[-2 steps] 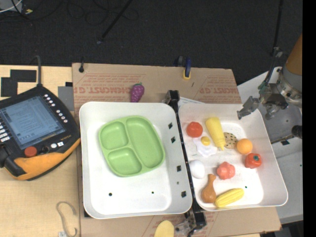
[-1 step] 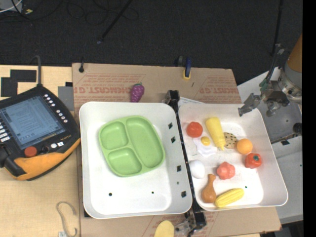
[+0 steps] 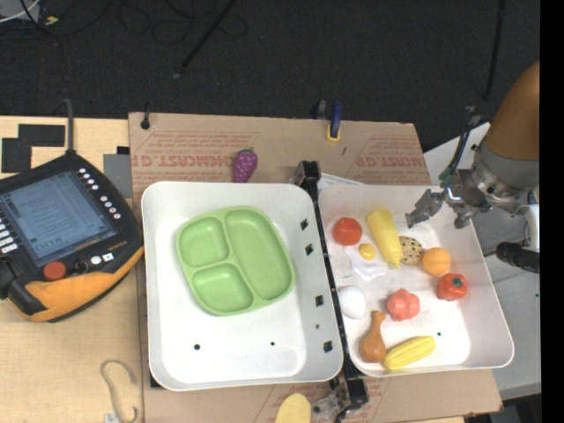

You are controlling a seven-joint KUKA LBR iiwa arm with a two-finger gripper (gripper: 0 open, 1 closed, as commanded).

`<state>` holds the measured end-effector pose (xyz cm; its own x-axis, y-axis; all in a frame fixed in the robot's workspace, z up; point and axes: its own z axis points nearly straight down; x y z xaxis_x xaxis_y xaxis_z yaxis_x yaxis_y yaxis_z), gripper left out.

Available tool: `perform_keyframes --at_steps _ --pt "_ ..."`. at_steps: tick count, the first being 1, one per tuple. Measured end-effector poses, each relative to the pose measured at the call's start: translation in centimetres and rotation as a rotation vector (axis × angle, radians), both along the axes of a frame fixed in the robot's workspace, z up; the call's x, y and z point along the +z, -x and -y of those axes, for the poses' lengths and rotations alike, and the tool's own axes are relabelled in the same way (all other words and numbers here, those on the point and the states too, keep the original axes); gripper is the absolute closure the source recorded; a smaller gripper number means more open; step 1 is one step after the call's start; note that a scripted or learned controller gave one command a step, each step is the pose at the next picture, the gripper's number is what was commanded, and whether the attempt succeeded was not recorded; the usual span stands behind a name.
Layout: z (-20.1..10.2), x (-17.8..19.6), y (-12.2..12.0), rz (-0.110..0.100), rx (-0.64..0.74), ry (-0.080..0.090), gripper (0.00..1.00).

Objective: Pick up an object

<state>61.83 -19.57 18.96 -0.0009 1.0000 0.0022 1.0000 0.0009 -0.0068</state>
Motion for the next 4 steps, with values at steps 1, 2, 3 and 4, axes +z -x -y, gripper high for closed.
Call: perform_keyframes --at_steps 1,2,3,4 --pt "-0.6 -4.9 -0.9 0.001 0.005 0.000 0.00" --pt "-1.0 -10.0 -1.0 0.007 0.008 0.001 0.00" --pt "-0.9 -8.6 -1.2 0.012 0.009 0.004 1.00" --pt "-0.9 -2.5 -2.0 0.011 -0.002 0.003 1.00"
